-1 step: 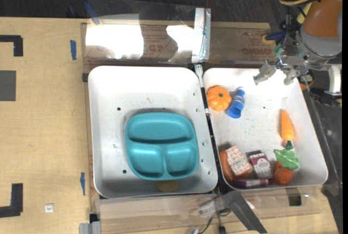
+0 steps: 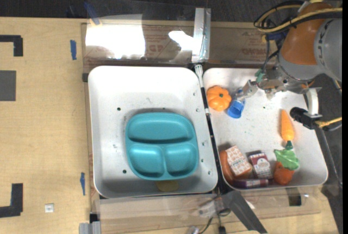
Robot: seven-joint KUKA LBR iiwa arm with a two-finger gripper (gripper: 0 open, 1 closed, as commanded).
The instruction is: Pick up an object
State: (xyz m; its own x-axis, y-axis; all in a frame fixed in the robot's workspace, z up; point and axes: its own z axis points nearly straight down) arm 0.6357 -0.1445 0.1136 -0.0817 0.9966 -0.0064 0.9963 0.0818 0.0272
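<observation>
My gripper (image 2: 256, 91) hangs over the back of the right bin (image 2: 312, 143), below the orange-banded wrist. Its fingers stand apart, open, with only white bin floor between them. A small blue cup (image 2: 235, 110) lies just left of and below the left fingertip (image 2: 242, 92), apart from it. An orange toy pumpkin (image 2: 218, 98) sits left of the cup by the bin's left wall. A carrot (image 2: 286, 125) lies toward the right side. Along the front edge are two small boxes (image 2: 237, 161) (image 2: 259, 164), a green leafy piece (image 2: 287, 158) and an orange item (image 2: 281, 175).
The left bin (image 2: 109, 91) holds a teal divided plate (image 2: 161, 145). A clear panel with a metal strip (image 2: 200, 34) stands behind the bins. Cables (image 2: 274, 12) loop near the arm at the top right. Bare white floor lies in the middle of the right bin.
</observation>
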